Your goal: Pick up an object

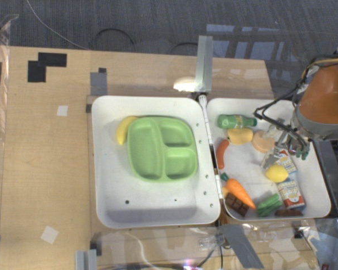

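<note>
A: In the right white bin (320,198), what lies where, taking the yellow plastic lemon (276,174) as the mark?

B: Just above the lemon hangs the gripper (276,157), under the grey arm with the orange band (324,97); I cannot tell how its jaws stand, the metal parts blur together there; nothing is plainly held.

A: And around the lemon?

B: Touching its lower right side is a small juice carton with a red and white label (289,191); up and left of the lemon sits a pale peach-coloured round piece (262,142), and further left of that a yellow pear-like toy fruit (239,135); above those, well up from the lemon, a green bottle lies on its side (236,121).

A: To the left of the lemon?

B: A red-orange sausage-shaped toy (222,153) near the bin's left wall; lower left of the lemon an orange plastic carrot (239,192), with a brown chocolate-bar block (237,205) beside its tip; below the lemon a dark green chunk (268,205).

A: And the other bin?

B: Far left of the lemon, in the left white bin (109,207), a green divided plastic plate (161,148) with a yellow banana (123,129) touching its upper left edge; both bins rest on the light wooden worktop (45,167).
</note>
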Robot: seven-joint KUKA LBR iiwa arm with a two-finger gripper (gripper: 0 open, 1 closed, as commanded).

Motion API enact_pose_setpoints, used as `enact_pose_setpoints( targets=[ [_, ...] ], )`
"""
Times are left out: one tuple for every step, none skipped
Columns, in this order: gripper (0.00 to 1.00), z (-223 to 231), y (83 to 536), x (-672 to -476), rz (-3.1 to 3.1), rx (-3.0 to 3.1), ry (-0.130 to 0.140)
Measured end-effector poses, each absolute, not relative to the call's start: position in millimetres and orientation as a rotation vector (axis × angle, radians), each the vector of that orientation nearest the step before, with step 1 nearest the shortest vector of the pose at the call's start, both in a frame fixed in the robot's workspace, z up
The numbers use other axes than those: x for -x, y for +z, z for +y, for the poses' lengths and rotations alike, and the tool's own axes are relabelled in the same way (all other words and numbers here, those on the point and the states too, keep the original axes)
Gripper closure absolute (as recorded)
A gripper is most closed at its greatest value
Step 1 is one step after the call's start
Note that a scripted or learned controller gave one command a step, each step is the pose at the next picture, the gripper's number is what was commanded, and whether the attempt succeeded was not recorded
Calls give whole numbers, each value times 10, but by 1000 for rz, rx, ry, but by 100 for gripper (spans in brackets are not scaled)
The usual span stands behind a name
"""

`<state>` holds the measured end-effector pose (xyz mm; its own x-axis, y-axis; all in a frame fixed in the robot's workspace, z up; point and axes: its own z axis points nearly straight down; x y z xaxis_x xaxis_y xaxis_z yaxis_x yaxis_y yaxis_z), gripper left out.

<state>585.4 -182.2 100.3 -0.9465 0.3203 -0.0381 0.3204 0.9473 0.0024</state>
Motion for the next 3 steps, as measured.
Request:
enact_pose_setpoints(
  targets=[
    [0,-2061,1003,-5244,3053,-528,-8],
    [0,-1680,1005,-5592,3071,-404,-10],
    [0,-877,1006,-5720,3074,-376,3]
  ],
)
